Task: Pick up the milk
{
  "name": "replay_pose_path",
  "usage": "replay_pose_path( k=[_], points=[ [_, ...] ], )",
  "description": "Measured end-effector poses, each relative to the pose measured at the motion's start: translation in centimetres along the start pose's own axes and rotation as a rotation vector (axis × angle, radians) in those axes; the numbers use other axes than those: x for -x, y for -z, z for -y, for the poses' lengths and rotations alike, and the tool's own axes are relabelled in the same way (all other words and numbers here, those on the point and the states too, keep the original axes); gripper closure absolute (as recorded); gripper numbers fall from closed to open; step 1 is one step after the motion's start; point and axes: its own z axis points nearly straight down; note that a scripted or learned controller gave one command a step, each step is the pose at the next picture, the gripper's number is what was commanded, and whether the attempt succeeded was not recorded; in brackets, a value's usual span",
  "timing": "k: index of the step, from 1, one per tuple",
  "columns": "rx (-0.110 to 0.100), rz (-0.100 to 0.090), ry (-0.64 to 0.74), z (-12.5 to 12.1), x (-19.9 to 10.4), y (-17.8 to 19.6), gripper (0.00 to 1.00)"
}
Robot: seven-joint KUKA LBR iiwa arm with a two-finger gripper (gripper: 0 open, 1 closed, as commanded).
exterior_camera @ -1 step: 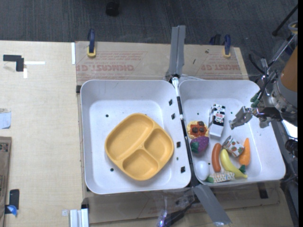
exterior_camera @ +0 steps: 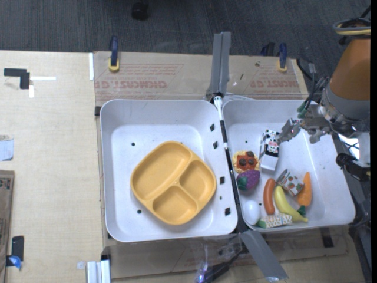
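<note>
You are at the approach step: your hand (exterior_camera: 293,128), grip state indeterminate, sits right of centre just beside the milk (exterior_camera: 270,145); next, close on it.

Arm (exterior_camera: 353,75): cut off by the right edge above the orange band. End effector (exterior_camera: 290,130): too small and blurred to read its finger gap. Hot dog (exterior_camera: 269,195): lower end hidden behind the banana (exterior_camera: 287,205). Brown box (exterior_camera: 6,217): cropped at the left edge of the tabletop (exterior_camera: 47,158).
</note>
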Motion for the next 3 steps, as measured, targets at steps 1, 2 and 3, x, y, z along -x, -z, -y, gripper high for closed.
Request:
replay_pose_path(
  k=[1,2,3],
  points=[
    [0.008,0.001,0.092,-1.4,-3.4,-10.0,0.00],
    [0.021,0.003,0.089,-1.9,-3.3,-8.6,1.00],
    [0.001,0.001,0.141,-3.3,-10.8,0.8,1.00]
  ],
)
